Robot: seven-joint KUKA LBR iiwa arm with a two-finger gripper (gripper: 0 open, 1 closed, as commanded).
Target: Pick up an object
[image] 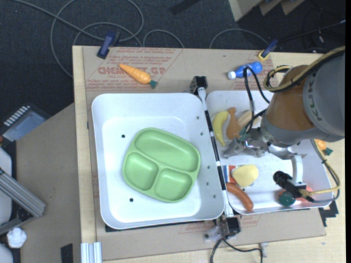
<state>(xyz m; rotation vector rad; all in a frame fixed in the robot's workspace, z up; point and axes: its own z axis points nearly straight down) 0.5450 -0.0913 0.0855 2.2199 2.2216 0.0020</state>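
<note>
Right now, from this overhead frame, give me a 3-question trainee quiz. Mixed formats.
1. True or false: the green divided plate lies in the left bin.
2. Multiple choice: where is the toy carrot? A) in the left bin B) in the right bin C) on the bench, behind the left bin
3. Short answer: over which bin is the hand?

Key
1. True.
2. C.
3. The right bin; the hand is low over its left half, near the banana.
</note>
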